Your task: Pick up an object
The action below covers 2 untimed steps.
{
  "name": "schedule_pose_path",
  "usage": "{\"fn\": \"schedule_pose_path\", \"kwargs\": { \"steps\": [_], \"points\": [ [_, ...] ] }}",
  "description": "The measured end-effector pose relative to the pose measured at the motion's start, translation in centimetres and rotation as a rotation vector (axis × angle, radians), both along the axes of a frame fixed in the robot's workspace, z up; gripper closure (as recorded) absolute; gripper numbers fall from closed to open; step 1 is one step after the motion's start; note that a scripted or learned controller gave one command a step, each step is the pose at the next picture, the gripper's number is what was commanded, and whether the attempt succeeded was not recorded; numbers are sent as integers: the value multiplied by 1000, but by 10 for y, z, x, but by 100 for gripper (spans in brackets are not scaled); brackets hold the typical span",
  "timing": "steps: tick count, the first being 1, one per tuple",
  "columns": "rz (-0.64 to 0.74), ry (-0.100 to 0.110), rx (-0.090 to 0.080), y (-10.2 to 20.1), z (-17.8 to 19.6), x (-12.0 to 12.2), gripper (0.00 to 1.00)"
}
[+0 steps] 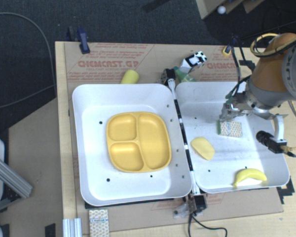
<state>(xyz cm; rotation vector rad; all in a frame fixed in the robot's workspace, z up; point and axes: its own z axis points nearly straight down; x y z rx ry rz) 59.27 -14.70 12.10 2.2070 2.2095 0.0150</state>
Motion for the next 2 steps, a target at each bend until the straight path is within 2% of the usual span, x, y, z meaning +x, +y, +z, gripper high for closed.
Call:
{"fn": "schedule_pose_path", "kwargs": {
  "steps": [1, 2],
  "points": [
    [0, 0, 0, 0, 0, 0, 0],
    [0, 13, 2, 2, -32, 2, 0]
  ]
}}
